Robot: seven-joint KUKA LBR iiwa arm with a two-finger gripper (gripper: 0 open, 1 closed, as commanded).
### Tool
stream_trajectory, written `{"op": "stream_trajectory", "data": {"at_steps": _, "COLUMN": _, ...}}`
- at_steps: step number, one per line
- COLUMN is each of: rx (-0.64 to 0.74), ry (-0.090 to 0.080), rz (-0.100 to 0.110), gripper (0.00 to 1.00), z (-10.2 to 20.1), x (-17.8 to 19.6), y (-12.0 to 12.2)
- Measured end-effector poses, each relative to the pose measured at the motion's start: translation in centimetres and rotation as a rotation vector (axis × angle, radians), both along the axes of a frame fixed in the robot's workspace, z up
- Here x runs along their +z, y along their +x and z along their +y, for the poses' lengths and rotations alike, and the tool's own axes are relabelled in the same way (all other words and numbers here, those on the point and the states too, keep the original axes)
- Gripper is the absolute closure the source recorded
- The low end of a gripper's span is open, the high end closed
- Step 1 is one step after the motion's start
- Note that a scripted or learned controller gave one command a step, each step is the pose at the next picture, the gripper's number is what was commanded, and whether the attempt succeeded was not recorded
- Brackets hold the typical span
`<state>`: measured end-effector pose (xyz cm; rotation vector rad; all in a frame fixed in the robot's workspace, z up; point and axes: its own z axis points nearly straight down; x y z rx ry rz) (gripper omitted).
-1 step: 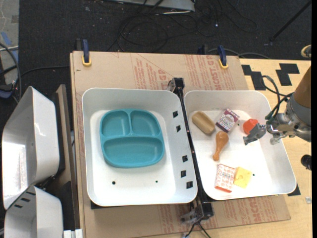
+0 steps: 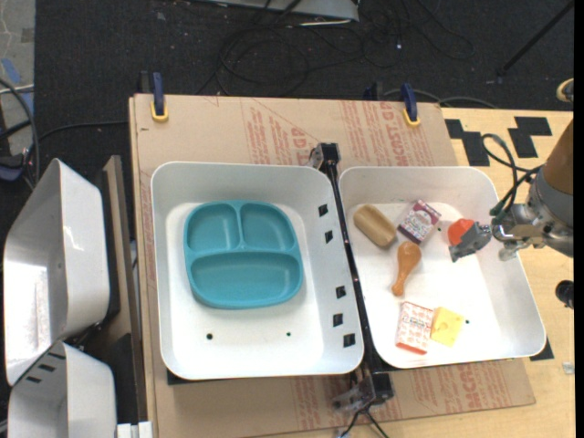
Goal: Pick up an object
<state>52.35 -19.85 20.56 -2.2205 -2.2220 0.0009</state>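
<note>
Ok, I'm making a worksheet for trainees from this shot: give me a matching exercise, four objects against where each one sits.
Things:
1. teal divided plate
2. bread roll
3. yellow cheese wedge
4. drumstick

Places:
A. front of the right bin, beside a red-and-white packet
B. middle of the right bin
C. left bin
D. back left of the right bin

Pairs: 1-C, 2-D, 3-A, 4-B

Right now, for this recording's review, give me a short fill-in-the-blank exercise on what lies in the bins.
1. The teal divided plate lies in the ____ bin.
2. The drumstick lies in the ____ bin.
3. The yellow cheese wedge touches the ____ carton.

Missing words: left; right; red-and-white
</note>
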Motion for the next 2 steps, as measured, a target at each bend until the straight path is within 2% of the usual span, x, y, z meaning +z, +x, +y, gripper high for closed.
{"op": "stream_trajectory", "data": {"at_steps": 2, "rx": -0.002, "ry": 0.002, "rz": 0.004, "gripper": 0.0, "z": -0.4, "x": -11.6, "y": 0.1}}
